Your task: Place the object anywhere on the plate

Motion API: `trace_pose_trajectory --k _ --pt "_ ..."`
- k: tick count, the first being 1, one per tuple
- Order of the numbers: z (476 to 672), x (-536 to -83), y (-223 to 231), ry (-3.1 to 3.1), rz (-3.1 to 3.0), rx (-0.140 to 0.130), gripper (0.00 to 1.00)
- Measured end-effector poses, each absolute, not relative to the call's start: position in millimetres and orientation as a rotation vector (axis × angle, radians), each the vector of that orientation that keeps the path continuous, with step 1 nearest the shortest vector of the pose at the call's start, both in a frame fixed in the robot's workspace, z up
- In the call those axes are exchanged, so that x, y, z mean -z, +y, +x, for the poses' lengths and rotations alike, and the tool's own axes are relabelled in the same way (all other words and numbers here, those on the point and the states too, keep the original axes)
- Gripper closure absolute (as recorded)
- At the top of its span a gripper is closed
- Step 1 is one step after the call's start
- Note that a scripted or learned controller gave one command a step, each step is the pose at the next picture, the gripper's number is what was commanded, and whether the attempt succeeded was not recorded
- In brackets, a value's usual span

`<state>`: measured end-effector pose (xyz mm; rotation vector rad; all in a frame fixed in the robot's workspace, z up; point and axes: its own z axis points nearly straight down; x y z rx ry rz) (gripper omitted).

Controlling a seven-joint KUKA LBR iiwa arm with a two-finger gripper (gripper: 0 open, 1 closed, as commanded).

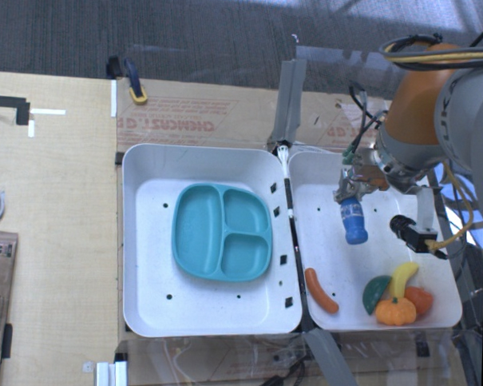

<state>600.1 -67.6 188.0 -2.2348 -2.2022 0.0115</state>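
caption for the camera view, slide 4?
Pincer holds a blue bottle over the right bin; teal divided plate waits in the left bin.

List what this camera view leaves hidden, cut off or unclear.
- Tool: whether its fingers actually clamp the blue bottle is unclear; the wrist covers the bottle's top.
- Green piece: partly covered by the orange pumpkin-like toy and banana, so its identity is uncertain.
- Arm: cut off by the right and top edges.

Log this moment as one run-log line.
gripper: over right bin, shut on blue bottle | plate: left bin, bare | stage: carry pending
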Motion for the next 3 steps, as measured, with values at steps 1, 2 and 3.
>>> trace_pose_trajectory --k 1,2,3 --pt "624.7 -189 22 -2.133 -2.305 -0.009 1.0" --pt "596.8 -189 69 -2.199 -2.239 -0.011 1.0" --pt "596.8 -189 69 -2.199 -2.24 -0.011 0.0"
